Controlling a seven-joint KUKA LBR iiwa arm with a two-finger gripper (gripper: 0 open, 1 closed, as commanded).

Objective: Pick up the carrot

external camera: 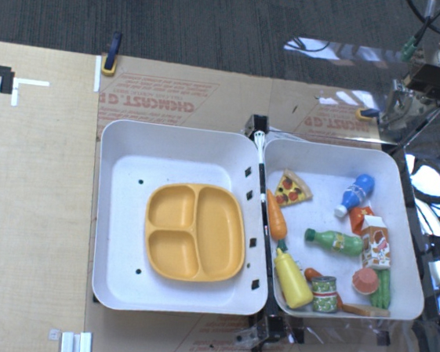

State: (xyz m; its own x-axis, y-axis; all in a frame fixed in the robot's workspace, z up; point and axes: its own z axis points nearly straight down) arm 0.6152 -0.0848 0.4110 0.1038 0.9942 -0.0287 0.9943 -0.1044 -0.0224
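The carrot (276, 217) is a small orange toy lying lengthwise against the left wall of the right bin (406, 202), just below a pizza slice (292, 189). The arm's wrist and gripper (409, 96) hang at the top right, beyond the right bin's far edge and well away from the carrot. Nothing shows between the gripper's parts at this distance and angle.
The right bin also holds a blue bottle (356, 192), a green bottle (334, 241), a yellow mustard bottle (292, 280), a can (323, 293), a juice carton (375, 244) and a pink cup (364, 280). A yellow divided plate (195, 232) lies in the left bin (115, 199).
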